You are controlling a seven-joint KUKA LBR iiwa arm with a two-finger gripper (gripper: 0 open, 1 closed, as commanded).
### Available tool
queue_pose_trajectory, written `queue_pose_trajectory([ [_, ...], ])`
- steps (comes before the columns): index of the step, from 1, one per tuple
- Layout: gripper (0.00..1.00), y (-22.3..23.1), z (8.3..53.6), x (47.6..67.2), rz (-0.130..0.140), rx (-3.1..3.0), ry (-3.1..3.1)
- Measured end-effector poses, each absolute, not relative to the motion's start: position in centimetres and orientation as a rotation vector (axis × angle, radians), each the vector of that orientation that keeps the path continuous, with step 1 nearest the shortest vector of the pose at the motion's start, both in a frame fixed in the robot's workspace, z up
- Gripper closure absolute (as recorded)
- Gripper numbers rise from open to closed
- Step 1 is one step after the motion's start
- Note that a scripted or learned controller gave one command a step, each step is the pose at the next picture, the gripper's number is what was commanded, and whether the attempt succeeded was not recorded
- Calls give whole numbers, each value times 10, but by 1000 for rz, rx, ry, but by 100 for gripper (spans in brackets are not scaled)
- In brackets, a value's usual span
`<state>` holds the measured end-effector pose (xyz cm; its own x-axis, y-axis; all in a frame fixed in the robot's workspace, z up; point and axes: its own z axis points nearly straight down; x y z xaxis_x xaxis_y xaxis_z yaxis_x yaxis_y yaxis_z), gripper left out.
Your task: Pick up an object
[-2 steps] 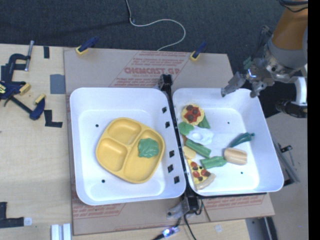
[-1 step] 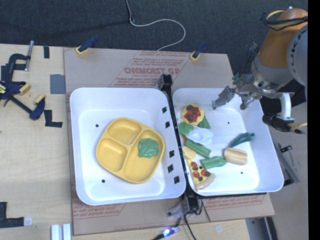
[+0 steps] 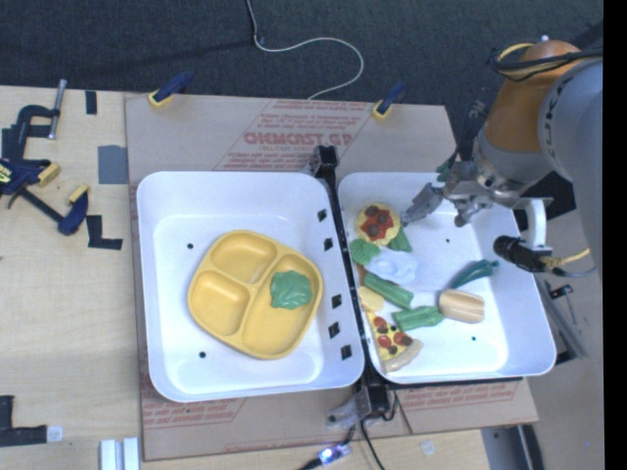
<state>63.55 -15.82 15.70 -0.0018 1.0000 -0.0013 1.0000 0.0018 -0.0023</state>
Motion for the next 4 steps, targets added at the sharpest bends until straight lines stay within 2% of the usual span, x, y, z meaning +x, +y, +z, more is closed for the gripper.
queue_pose_trajectory([
  [1, 0, -154, 97, 640, 4, -2218, -2224],
  [2, 0, -153, 85, 640, 3, -2218, -2225],
  [3, 100, -152, 94, 640, 3, -2217, -2226],
  [4, 100, -142, 140, 639, -1, -2219, -2223],
])
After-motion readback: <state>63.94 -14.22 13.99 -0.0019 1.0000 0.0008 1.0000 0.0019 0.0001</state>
